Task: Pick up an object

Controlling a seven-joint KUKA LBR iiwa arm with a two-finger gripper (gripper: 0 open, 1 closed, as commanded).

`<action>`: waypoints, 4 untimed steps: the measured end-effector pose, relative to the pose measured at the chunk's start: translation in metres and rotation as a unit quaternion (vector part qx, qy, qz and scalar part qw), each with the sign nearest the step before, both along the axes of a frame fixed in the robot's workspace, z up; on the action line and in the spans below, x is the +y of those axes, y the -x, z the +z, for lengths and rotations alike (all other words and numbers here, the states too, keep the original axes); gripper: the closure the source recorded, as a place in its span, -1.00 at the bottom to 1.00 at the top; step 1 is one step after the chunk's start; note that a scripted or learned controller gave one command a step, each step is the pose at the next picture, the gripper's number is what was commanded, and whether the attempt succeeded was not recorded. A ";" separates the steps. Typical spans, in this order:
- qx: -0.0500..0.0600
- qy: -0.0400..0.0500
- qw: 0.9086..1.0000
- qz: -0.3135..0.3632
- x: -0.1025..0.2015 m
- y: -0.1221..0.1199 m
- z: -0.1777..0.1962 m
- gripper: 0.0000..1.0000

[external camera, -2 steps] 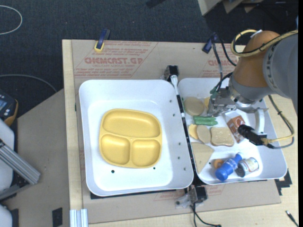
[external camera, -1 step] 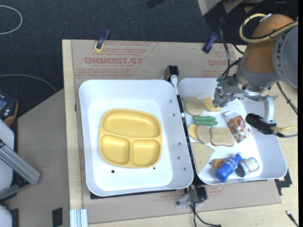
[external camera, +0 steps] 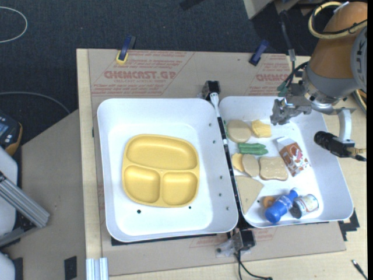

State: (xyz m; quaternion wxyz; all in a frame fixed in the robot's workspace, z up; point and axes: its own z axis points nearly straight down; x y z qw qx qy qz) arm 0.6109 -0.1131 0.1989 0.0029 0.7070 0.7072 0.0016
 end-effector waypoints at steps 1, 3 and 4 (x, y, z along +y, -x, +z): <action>0.000 0.000 1.000 0.000 0.000 -0.001 0.028 1.00; 0.005 -0.002 1.000 0.002 0.104 0.013 0.014 1.00; 0.001 -0.002 1.000 0.003 0.167 0.012 0.028 1.00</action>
